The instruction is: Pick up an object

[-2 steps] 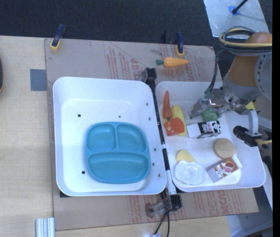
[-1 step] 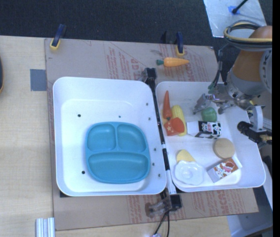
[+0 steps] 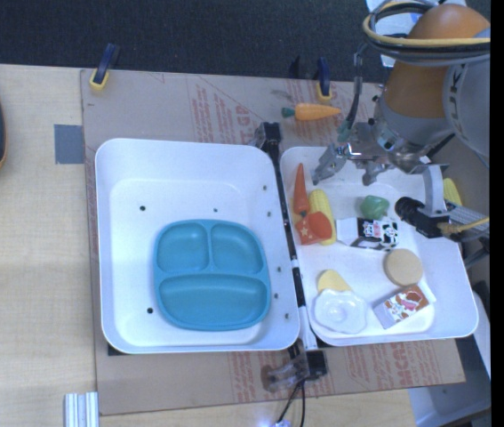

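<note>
Fingers [image 3: 355, 165] spread open, holding nothing, above the far end of the right bin [image 3: 461, 320].
The arm [image 3: 425, 83] reached in from the right, wrist pointing down over the bin's back edge; the carrot [image 3: 300, 189], corn cob [image 3: 322, 205] and green piece [image 3: 374, 206] lay just below, while a blue divided plate [image 3: 212, 274] sat in the left bin [image 3: 118, 238].

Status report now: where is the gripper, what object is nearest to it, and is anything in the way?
Gripper over right bin's far end, holding nothing. Green toy nearest, untouched. Corn and carrot crowd its left side.
</note>
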Available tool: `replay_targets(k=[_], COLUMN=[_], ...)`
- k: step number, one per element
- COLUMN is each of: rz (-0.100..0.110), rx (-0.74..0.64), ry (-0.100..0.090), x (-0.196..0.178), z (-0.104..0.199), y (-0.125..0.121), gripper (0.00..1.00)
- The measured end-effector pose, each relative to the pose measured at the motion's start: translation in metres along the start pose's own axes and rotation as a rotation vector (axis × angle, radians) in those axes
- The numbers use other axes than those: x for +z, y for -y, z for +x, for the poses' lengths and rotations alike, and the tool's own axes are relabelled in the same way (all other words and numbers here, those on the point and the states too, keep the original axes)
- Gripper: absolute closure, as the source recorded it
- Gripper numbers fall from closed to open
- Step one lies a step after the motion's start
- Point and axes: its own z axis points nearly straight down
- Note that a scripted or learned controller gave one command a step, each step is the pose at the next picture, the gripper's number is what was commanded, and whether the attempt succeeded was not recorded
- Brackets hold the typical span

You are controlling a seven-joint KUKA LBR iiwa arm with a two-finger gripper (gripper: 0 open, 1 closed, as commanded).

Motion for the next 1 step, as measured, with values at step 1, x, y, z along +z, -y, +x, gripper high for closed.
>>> replay_targets(k=[1], rz=[0.014], rx=[0.002], ry=[0.001], x=[0.0064], z=[0.0654], y=[0.0418], gripper=[1.0])
